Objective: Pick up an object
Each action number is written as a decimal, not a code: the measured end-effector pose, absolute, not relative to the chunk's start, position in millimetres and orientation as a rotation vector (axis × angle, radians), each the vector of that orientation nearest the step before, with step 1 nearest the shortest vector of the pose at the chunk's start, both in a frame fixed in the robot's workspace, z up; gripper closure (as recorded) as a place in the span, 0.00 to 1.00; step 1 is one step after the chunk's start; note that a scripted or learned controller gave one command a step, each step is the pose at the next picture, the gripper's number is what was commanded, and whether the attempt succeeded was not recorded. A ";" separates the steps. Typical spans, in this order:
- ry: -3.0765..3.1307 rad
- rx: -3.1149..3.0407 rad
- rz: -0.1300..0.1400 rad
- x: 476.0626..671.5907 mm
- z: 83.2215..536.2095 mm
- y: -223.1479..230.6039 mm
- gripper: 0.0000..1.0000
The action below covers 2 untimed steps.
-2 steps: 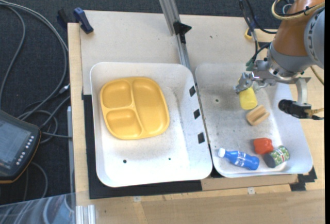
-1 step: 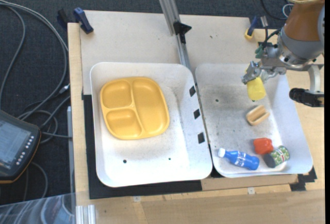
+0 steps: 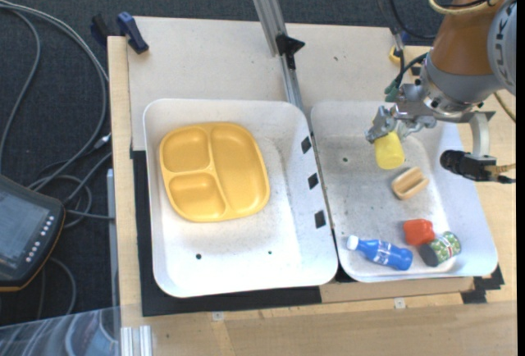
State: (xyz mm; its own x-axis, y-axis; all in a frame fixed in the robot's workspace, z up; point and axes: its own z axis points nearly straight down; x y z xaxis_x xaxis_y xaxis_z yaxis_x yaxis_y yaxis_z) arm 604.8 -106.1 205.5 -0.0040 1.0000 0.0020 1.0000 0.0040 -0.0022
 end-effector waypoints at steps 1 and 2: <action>-2.225 -2.212 -0.002 581.9 220.4 -60.5 1.00; -2.225 -2.211 -0.001 560.8 233.4 -14.0 1.00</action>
State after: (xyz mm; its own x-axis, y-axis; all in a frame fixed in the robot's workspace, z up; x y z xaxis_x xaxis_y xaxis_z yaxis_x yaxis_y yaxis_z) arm 560.8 -14.0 233.4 -0.0064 1.0000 0.0039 1.0000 0.0065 -0.0026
